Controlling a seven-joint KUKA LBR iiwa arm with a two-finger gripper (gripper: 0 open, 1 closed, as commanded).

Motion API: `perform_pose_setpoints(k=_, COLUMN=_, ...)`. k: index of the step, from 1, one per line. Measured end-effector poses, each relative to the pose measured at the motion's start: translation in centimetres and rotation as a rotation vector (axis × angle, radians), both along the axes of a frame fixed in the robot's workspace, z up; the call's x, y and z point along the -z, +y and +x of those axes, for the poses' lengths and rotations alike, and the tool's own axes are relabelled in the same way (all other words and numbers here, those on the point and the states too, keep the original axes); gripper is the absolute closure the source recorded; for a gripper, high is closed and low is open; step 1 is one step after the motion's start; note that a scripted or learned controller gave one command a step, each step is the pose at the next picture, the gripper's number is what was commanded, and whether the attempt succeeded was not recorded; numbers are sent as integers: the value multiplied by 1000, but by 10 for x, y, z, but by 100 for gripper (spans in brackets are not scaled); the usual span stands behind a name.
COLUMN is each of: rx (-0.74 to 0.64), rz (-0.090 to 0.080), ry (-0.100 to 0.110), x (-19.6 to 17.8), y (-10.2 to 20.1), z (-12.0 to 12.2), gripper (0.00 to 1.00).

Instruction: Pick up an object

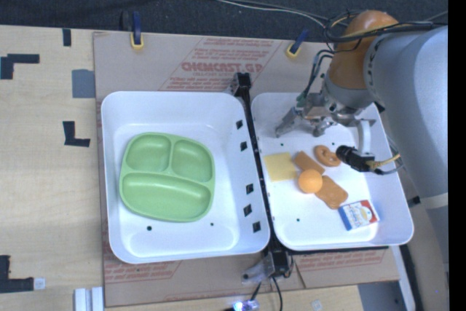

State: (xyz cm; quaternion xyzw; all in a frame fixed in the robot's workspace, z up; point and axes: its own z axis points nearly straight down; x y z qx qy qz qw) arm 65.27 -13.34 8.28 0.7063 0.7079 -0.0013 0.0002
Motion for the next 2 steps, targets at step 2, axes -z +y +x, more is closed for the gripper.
perform_pose_setpoints(k=2, rx=0, rz=1, ry=-6, x=-76, y=-1, z=6, gripper=100)
